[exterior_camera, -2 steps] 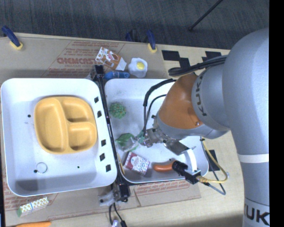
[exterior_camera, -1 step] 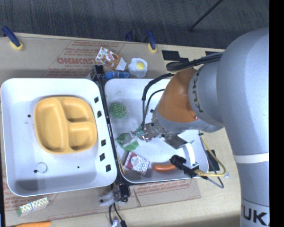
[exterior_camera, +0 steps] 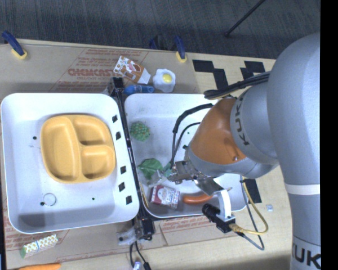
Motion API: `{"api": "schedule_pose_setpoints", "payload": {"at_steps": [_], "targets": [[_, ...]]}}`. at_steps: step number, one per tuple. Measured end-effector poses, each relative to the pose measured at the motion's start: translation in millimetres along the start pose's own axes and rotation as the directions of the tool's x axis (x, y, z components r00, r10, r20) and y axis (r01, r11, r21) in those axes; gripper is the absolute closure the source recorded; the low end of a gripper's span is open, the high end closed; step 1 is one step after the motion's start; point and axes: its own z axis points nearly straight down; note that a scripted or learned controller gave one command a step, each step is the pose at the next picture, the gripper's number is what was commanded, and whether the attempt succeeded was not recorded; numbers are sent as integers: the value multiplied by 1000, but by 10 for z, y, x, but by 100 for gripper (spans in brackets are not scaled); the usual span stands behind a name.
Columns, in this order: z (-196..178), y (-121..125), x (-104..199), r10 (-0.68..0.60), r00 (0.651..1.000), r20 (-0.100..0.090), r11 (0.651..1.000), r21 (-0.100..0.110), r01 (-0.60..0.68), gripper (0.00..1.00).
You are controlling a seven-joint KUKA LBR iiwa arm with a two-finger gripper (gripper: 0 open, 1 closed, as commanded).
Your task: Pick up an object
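My gripper (exterior_camera: 176, 176) is low in the right bin (exterior_camera: 158, 104), under the orange wrist band, near the bin's front half. A green leafy item (exterior_camera: 150, 166) lies just to its left, touching or nearly touching it. A red and white packet (exterior_camera: 165, 196) lies just in front of the gripper, with an orange carrot-like piece (exterior_camera: 196, 198) to the packet's right. Farther back in the bin, apart from the gripper, sits a green broccoli-like ball (exterior_camera: 139, 130). The arm hides the right part of this bin.
The left bin (exterior_camera: 11, 151) holds a yellow divided tray (exterior_camera: 79, 147). Behind the bins lie a small printed carton (exterior_camera: 127, 68), a white and yellow egg piece (exterior_camera: 164, 79) and a blue item (exterior_camera: 138, 89). A wrapped candy (exterior_camera: 39, 244) lies at the bench's front left.
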Motion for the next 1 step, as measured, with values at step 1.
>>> {"api": "schedule_pose_setpoints", "payload": {"at_steps": [1], "targets": [[-9, 458, -95, -369, 930, 4, 930, -3, 369, 0]]}}
